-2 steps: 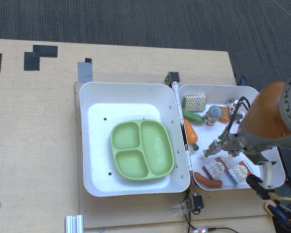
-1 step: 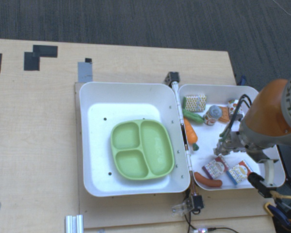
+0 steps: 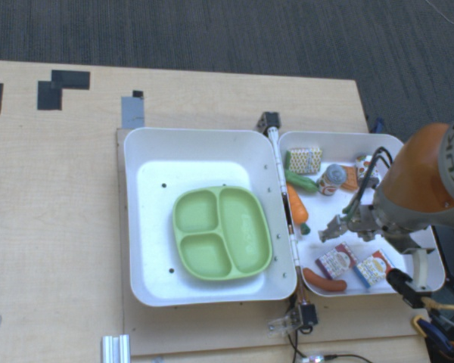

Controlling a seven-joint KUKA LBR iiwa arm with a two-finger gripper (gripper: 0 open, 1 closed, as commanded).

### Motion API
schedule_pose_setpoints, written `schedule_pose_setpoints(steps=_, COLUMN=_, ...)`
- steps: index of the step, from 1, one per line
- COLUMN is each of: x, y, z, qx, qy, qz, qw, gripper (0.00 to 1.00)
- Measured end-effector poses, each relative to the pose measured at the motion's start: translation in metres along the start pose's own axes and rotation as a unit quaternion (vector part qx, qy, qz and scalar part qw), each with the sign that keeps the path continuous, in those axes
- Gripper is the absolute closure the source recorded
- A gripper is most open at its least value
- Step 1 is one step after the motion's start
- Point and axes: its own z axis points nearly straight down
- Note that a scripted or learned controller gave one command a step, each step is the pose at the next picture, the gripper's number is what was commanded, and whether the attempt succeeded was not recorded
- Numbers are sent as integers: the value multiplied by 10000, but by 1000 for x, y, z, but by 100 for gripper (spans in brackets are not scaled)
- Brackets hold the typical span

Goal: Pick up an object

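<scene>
Your gripper (image 3: 334,231) hangs low in right bin (image 3: 340,139), just above red-white snack packet (image 3: 335,262) (likely target, lying flat). Jaw state: cannot tell. Sausage (image 3: 324,280) lies nearer; green tray (image 3: 222,233) in left bin.

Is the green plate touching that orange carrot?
Apart. The camera view shows the green plate lying in the left bin, while the carrot lies in the right bin, with the bins' walls between them.
</scene>
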Motion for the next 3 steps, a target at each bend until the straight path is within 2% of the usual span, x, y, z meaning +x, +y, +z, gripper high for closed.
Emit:
schedule_pose_setpoints(steps=1, x=1, y=2, z=-10, qx=-18, qy=1, qz=-7, qw=10000, gripper=100)
schedule_pose_setpoints(steps=2, x=69, y=65, z=-75, qx=73, qy=16, qz=3, qw=10000, gripper=100)
schedule_pose_setpoints(steps=3, x=68, y=65, z=-75, qx=80, qy=12, qz=2, qw=10000, gripper=0)
